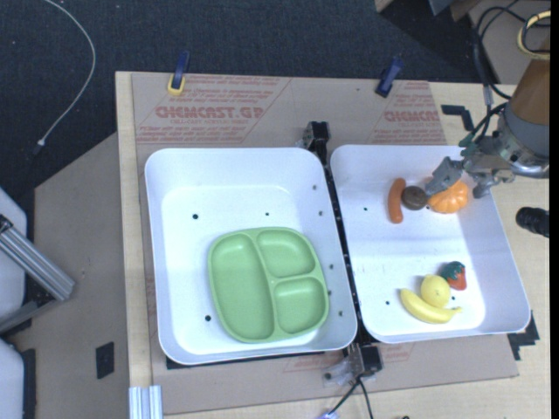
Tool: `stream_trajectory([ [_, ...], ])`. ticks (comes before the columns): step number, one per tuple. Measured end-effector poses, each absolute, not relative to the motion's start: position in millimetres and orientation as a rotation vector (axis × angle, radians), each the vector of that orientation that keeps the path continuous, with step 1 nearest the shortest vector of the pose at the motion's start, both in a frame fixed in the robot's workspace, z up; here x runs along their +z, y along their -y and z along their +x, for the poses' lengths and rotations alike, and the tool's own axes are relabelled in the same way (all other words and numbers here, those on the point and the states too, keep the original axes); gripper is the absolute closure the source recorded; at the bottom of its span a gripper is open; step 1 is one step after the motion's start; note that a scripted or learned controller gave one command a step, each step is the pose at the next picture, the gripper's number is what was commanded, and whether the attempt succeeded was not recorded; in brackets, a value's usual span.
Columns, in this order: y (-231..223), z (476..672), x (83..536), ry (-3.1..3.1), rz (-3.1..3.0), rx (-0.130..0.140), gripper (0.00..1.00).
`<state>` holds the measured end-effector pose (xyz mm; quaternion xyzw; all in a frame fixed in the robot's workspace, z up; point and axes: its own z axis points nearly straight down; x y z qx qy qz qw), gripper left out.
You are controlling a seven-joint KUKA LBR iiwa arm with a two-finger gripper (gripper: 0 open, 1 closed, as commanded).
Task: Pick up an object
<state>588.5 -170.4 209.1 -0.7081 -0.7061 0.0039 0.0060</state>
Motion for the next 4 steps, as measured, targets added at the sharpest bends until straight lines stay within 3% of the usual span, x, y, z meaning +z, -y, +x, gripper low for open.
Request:
stream_trajectory([
  [1,170.1,591.5,216.2,2.221,-2.221,0.001,0.00],
  [4,180.5,597.6,82.4,2.218,-2.218,0.005,0.00],
])
